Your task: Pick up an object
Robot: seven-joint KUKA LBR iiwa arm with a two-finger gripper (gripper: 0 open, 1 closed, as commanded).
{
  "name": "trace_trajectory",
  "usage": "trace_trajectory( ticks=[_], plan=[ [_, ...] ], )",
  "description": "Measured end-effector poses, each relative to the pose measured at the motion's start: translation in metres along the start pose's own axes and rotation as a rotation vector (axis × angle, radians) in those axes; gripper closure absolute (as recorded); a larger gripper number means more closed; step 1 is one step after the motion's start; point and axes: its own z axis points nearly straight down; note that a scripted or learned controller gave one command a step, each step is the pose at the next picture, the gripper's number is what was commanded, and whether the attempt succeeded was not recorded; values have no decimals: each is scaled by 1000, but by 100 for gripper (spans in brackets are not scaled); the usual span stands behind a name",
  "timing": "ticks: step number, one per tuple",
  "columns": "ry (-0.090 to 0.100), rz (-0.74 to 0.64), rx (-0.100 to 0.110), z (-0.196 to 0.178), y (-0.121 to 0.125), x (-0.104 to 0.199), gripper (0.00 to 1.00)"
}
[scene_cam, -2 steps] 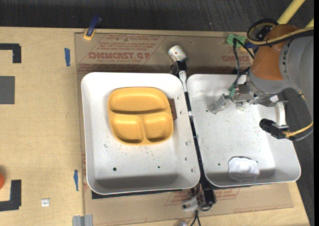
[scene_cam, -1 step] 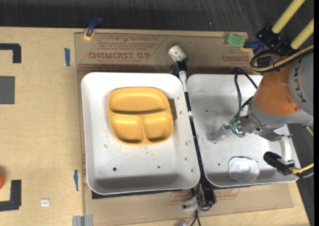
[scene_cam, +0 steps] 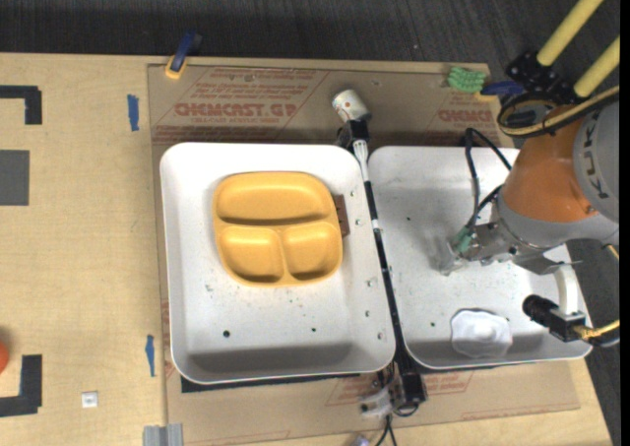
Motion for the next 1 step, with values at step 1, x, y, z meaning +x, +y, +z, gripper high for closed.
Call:
trace_trajectory(
  ticks=[1],
  plan=[
    [0,0,0,0,0,0,0]
  ],
)
